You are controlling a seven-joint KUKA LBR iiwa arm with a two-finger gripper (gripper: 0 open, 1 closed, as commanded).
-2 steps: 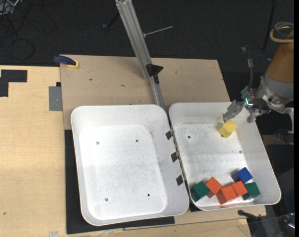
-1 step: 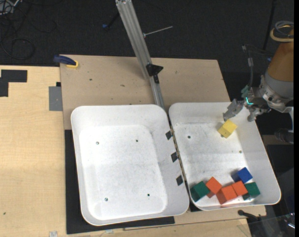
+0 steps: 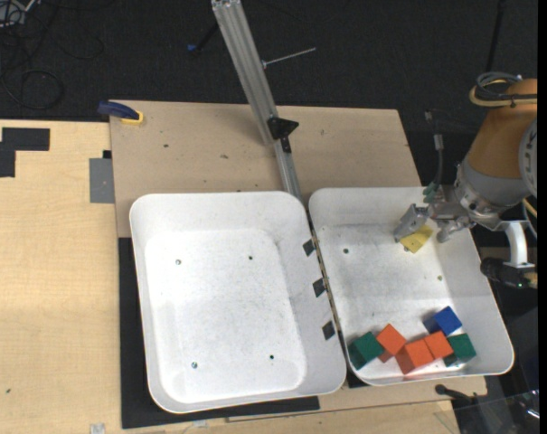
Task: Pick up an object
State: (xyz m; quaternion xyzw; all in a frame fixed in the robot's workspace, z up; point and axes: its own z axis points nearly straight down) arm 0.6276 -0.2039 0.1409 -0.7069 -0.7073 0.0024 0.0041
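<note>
Yellow block (image 3: 418,240) (small) between end effector (image 3: 426,229) fingers.

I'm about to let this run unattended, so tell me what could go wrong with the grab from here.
1. The yellow block sits just under the gripper, seemingly near the tips rather than deep between them, so it may slip out on lifting.
2. This happens close to the right bin's far wall; a dropped block could bounce out.
3. The other blocks are crowded in the near corner, so a retry there may push them rather than grip one.
</note>
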